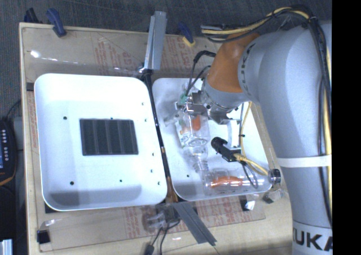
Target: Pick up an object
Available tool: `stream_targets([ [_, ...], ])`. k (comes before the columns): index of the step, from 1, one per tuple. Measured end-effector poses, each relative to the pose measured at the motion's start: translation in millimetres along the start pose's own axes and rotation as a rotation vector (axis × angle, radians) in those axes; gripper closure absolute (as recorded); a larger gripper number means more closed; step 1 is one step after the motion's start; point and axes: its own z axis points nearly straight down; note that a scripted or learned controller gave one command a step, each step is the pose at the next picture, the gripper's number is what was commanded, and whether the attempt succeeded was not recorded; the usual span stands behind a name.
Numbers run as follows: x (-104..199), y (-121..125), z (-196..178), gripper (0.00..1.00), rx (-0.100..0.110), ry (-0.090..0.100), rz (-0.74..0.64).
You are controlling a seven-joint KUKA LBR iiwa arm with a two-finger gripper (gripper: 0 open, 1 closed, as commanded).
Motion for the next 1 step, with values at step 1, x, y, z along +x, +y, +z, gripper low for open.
stream_targets([
  [1, 23.9, 54.7, -74.3, 1.00, -0.006, 0.000, -0.129],
])
